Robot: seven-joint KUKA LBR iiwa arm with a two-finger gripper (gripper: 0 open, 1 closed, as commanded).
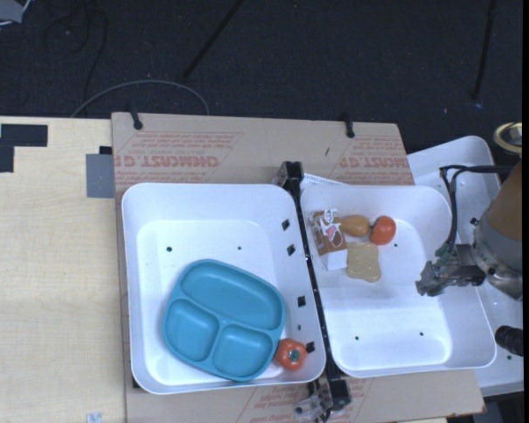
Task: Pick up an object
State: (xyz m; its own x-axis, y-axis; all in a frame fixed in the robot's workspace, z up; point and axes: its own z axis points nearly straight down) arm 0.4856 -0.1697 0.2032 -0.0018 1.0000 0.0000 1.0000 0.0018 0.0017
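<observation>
Cardboard [247, 148] underlies two white bins at frame centre. Left bin [159, 210] contains a blue tray [222, 318] and a red fruit [290, 354] at its lower right corner. Right bin [423, 351] contains a tomato [383, 230], an orange piece [354, 226], a tan slice [363, 262] and a packet [328, 233], grouped upper left. Arm [511, 218] enters from the right edge; gripper [430, 282] sits low at the right bin's right side, well apart from the group. Finger spacing cannot be determined.
</observation>
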